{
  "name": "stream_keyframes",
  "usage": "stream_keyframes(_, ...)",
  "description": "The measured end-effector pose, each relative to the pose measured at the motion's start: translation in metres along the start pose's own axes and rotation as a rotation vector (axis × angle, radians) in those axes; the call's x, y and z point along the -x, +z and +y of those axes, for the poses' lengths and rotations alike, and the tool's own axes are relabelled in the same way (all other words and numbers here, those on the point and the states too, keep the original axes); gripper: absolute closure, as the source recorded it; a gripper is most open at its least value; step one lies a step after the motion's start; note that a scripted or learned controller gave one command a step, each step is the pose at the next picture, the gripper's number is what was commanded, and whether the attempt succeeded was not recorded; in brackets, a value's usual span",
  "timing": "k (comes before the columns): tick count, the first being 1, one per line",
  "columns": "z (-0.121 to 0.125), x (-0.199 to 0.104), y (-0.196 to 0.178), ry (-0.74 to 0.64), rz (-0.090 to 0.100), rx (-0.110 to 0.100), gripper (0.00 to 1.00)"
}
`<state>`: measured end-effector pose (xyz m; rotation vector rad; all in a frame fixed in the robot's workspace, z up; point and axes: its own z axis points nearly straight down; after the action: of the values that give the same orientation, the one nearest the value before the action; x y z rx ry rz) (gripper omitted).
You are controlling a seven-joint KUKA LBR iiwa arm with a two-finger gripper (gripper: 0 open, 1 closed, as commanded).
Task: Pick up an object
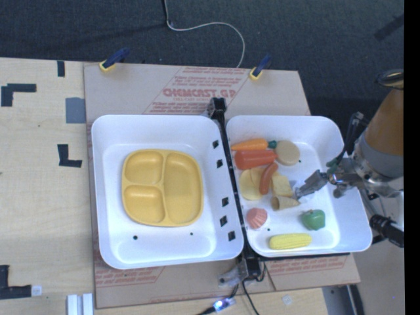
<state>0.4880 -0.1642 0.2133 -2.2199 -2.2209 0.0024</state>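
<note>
1. I see two white bins side by side on the bench (39, 176); the left bin (105, 176) holds a yellow divided plate (162, 187).
2. The right bin (328, 136) holds toy food: a carrot (249, 144), a sausage (267, 176), a green pepper (314, 219), a corn cob (289, 241) and a pink shell (256, 218).
3. My arm (384, 143) reaches in from the right. Its hand (310, 185) hangs over the right bin, near the cheese wedge (282, 186); I cannot tell its grip.

Grey arm with orange band reaching in from the right, gripper (307, 188) angled low
</note>
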Motion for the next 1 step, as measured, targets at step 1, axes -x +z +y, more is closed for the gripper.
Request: stream_keyframes(1,-0.0038,-0.0533,0.1124,0.001,0.000,0.002,0.00)
